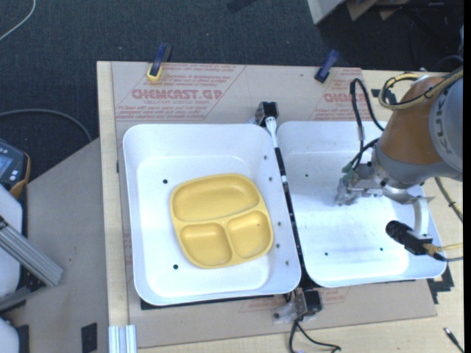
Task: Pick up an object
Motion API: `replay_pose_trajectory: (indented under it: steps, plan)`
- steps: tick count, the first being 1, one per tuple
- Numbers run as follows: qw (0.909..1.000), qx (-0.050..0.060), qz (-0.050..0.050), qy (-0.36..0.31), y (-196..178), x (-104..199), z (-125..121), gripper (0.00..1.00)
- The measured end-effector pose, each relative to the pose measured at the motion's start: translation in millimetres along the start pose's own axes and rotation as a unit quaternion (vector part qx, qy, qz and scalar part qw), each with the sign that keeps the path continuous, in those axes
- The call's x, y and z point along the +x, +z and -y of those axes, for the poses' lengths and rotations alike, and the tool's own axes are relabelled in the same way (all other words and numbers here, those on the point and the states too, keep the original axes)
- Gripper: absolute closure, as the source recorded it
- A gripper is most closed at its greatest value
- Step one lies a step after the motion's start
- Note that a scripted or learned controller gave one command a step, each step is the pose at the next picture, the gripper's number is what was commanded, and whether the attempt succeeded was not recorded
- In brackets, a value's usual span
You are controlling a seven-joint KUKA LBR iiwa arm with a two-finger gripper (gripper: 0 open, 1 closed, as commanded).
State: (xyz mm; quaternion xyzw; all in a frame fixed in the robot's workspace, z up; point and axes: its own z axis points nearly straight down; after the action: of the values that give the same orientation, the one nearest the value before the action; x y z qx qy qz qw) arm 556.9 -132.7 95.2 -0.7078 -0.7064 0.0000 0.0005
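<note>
A yellow divided plate point(219, 219) with three compartments lies flat in the left white bin point(147, 153), near its middle. The gripper point(352, 191) hangs low over the right white bin point(316, 145), left of that bin's middle and well apart from the plate. The grey arm with its orange band point(412, 134) comes in from the right and covers the upper right part of that bin. Nothing shows between the gripper and the bin floor.
A black ridge point(283, 190) runs between the two bins. Cables loop around the wrist, and a black cylinder point(405, 235) juts out over the right bin's right side. Clamps point(156, 63) hold the cardboard base at the back.
</note>
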Motion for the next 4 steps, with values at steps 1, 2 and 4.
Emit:
replay_pose_trajectory:
  steps: [1,2,4]
  plan:
    - [1.0000,-0.004,0.002,-0.001,-59.8,-5.2,-8.3,1.00]
    - [1.0000,-0.004,0.002,-0.001,-108.6,-13.5,-14.6,1.00]
    - [1.0000,-0.003,0.000,-0.005,-138.4,44.3,-37.2,1.00]
